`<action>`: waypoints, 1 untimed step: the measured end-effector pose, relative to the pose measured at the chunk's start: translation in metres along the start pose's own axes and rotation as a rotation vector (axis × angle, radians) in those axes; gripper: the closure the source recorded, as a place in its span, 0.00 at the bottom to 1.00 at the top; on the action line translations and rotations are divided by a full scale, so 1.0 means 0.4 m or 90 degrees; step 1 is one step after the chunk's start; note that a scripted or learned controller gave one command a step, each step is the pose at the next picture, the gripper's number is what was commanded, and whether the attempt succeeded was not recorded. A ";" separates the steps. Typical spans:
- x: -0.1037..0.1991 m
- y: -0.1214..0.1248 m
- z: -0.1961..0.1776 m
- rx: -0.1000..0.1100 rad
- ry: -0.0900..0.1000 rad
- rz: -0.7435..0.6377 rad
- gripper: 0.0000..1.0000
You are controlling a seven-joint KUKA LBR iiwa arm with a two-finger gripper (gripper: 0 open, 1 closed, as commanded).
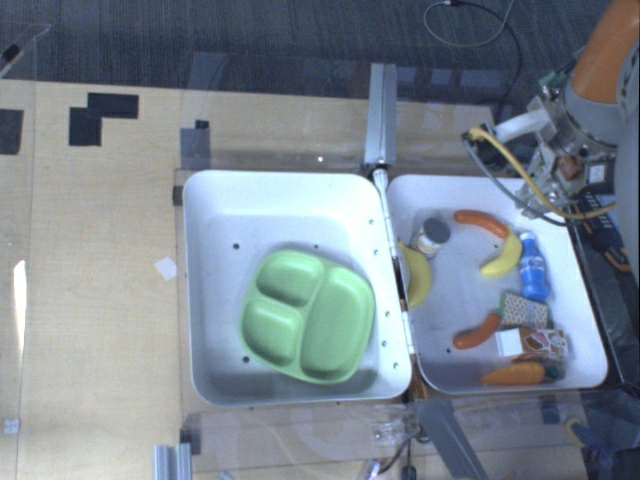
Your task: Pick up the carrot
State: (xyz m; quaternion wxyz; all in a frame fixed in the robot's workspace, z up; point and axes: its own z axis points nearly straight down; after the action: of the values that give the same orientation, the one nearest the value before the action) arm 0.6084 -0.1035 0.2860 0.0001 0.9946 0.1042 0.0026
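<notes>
The arm hangs at the two o'clock corner of the view, orange band up top, and its end effector (548,163) sits above the far rim of the right bin (596,363). Cables and brackets clutter the wrist, so whether the tool is spread or pressed together I cannot tell. Nothing visible in its grip.

The target, the carrot (514,374), lies on its side at about five o'clock in the right bin, close along the near wall, long axis running roughly three to nine o'clock. It's crowded down there: a printed box (545,344) sits just beside it toward twelve o'clock, and a reddish sausage-shaped piece (476,332) lies near at ten o'clock.

So the approach looks like the whole job. My read: travel from the far rim toward six o'clock, come down straight from above, and set the closing direction across the carrot's narrow width, along the twelve-to-six line. The tricky part is room, with the wall on one side and the box on the other, so aiming at the thicker middle, slightly toward nine o'clock away from the box, seems safest. A blue bottle (533,270) and banana (503,257) stand under the path; pass high over them.

The left bin, holding a green divided plate (308,316), plays no part.
</notes>
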 end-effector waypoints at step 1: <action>0.000 0.006 -0.121 0.000 0.000 -0.012 1.00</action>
State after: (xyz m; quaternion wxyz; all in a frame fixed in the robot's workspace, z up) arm 0.6087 -0.1058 0.3345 0.0003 0.9935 0.1137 0.0025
